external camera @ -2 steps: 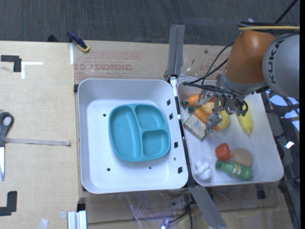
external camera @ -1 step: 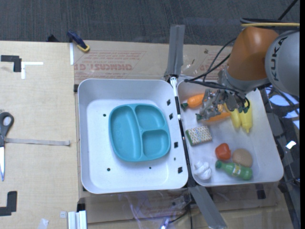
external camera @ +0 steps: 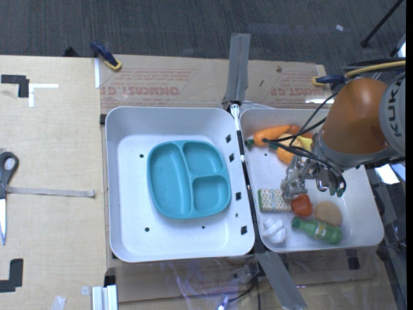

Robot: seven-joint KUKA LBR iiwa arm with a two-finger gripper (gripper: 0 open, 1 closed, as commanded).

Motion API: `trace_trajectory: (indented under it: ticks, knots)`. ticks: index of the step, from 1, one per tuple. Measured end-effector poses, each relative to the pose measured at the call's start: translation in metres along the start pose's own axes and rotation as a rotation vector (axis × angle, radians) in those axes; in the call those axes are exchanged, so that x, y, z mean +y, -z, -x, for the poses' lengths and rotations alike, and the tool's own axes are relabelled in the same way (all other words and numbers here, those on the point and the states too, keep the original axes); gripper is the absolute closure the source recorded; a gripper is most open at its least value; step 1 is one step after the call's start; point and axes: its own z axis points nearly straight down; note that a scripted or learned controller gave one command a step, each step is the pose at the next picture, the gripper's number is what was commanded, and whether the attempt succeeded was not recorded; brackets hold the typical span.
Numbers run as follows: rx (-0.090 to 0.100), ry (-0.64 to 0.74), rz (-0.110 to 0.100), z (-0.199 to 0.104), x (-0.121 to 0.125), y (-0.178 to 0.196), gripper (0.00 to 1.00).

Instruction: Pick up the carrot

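- Currently the carrot (external camera: 271,134) is lying near the right bin's (external camera: 361,237) far left corner, untouched.
- The gripper (external camera: 294,185) is hovering nearer the middle, its state impossible to tell.
- Descending here is risking grabbing the tomato (external camera: 301,205) or sponge (external camera: 273,200) instead.

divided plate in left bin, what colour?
Teal-blue, plain, no pattern; the divided plate shows clearly in the camera view.

The bench is seen from one fixed camera set above it, tilted downward at a slant. Both shallow white plastic bins (external camera: 116,192) are taken in whole from moderate height, and the grey, orange-banded arm (external camera: 361,118) is seen entering from the right.
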Motion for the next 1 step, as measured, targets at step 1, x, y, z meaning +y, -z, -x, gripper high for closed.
trace_trajectory:
  ticks: [1]
  knots:
    - [0.001,0.000,0.000,-0.0004,0.0000,-0.0015,0.00]
